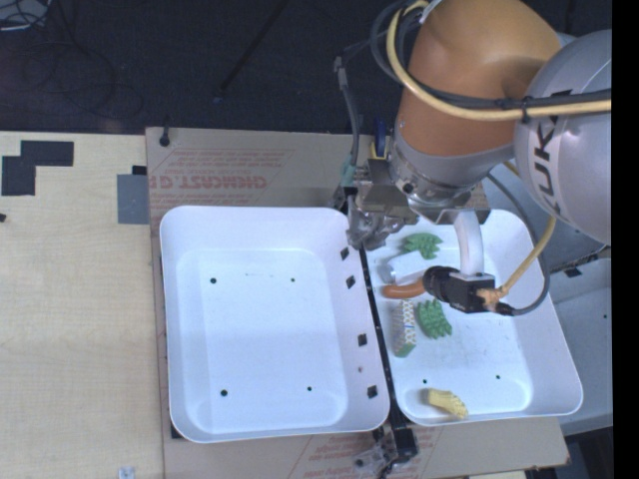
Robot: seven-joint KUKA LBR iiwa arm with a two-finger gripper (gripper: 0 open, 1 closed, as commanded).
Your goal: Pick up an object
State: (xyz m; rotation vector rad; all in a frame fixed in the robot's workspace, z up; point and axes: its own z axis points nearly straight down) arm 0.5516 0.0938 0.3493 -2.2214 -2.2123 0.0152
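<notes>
In the right bin (559, 387) I see toys clustered near the divider: a green piece (433, 318), an orange stick (399, 290), another green piece (421, 242) and a yellow piece (445, 402) near the front. The gripper (367, 230) hangs over the bin's back-left corner, beside the left bin (180, 367); I cannot tell its state.

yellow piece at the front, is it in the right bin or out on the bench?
In. The yellow piece lies flat on the right bin floor near the front rim, apart from the other items.

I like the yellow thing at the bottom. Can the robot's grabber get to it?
Probably yes. The yellow piece lies alone near the right bin's front edge, nothing on it. The gripper is at the far end.
</notes>
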